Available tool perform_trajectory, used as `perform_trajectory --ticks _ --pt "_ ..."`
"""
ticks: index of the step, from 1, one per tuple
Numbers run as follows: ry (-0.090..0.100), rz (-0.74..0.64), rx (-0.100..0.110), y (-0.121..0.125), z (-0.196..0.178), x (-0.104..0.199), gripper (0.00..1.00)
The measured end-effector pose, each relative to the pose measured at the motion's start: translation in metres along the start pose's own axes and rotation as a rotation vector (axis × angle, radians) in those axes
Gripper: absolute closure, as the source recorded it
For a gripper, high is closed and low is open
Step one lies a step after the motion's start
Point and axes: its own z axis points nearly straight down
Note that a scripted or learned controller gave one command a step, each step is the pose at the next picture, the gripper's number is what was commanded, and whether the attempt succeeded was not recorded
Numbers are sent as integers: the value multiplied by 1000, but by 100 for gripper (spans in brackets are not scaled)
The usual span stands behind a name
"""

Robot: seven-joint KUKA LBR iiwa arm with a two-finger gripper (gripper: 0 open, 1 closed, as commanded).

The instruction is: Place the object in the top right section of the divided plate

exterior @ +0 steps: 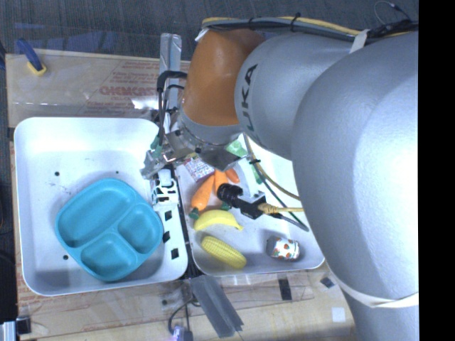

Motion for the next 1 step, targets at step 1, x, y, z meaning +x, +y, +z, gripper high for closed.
perform_trajectory --ticks 1 --pt "1 -190 1 -58 -41 -15 100"
